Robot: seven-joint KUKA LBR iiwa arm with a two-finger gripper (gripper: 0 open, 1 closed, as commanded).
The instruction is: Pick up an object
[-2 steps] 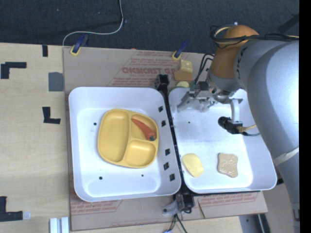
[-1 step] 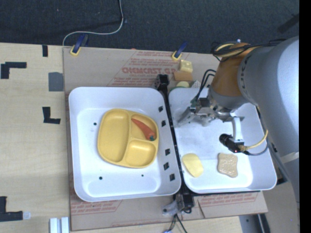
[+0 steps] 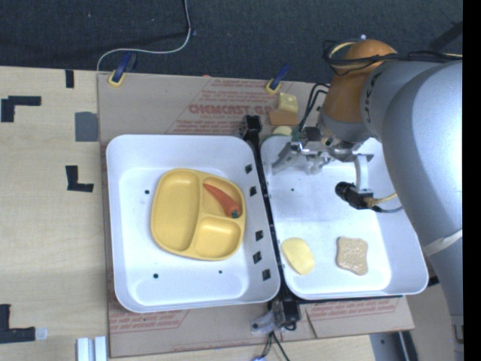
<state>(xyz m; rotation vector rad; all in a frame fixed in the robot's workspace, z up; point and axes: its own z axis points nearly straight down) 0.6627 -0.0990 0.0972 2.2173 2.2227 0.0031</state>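
Pale wooden bench (image 3: 45, 224), brown cardboard sheet (image 3: 218, 104) under two white bins (image 3: 131, 277), dark carpet (image 3: 225, 13) behind; metal two-finger gripper (image 3: 304, 155), state unclear

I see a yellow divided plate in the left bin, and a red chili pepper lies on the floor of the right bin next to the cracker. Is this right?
Not quite. The camera view shows the red chili pepper on the yellow divided plate in the left bin, not in the right bin. The cracker does lie in the right bin.
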